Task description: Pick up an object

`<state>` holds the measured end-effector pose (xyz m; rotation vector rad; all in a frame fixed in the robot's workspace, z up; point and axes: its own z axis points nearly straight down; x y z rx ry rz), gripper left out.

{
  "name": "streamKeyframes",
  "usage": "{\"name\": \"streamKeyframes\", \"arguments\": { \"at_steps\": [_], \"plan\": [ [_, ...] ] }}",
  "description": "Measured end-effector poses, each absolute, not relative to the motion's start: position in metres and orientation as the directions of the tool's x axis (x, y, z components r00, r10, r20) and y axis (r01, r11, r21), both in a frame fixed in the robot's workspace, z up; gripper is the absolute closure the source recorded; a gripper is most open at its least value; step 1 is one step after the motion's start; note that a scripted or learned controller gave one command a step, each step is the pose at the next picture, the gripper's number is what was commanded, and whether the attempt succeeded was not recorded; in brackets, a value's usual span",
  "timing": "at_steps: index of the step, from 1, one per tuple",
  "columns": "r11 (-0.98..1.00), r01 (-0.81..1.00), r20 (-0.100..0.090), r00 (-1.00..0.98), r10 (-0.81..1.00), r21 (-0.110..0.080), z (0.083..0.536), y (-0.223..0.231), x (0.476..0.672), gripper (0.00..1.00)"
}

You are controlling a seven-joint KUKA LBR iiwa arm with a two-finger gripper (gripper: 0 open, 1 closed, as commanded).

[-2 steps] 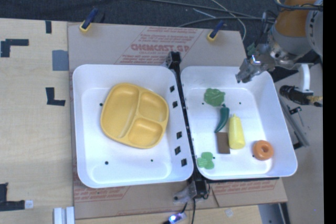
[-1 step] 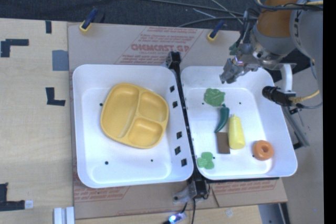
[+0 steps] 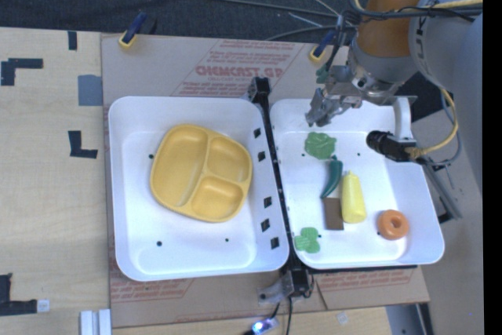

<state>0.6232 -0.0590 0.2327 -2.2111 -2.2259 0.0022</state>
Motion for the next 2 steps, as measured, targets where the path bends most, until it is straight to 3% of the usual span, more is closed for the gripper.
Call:
{"name": "streamKeyframes", "arguments": {
  "at_steps": [2],
  "plan": [
    [0.007, 1.000, 0.001, -0.007, 1.000, -0.004, 0.231, 0.037, 0.610, 1.00]
  ]
}}
